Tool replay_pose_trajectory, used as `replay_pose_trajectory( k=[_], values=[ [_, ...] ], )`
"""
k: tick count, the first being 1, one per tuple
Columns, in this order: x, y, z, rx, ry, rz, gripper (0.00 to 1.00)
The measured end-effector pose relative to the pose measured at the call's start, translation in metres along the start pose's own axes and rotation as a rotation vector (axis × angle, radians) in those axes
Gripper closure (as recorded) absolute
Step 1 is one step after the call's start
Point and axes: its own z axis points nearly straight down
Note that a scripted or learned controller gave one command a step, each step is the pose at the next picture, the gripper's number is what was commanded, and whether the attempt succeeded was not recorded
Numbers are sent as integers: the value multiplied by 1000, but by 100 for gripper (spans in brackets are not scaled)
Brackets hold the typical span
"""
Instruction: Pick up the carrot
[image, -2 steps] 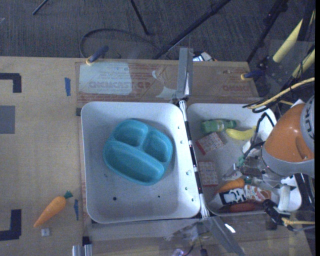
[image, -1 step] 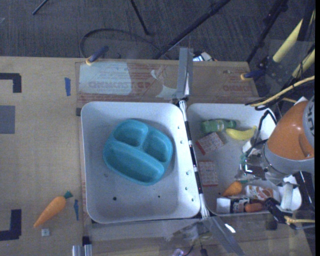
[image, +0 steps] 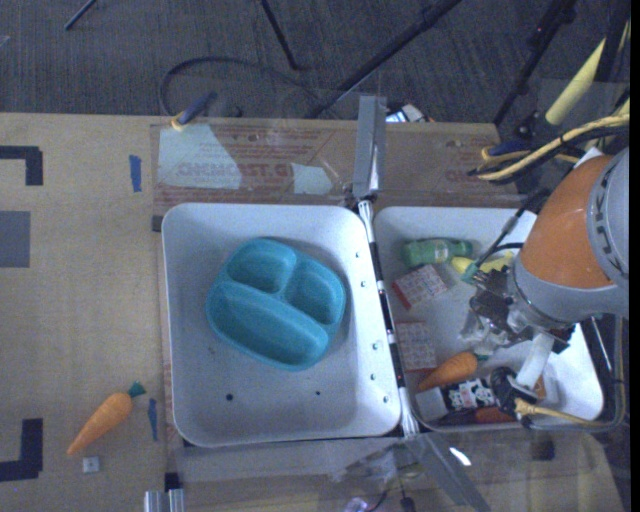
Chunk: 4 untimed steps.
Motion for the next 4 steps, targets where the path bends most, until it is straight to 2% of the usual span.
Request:
replay_pose_trajectory(
  k=[1,2,3,4],
  values=[
    [0,0,0,1,0,1,0],
    [1,0,-9,1,-1,-3,100],
    [1,0,-9,2,-1,-3,0],
    [-35,22,96,-4,2,-222,0]
  ],
)
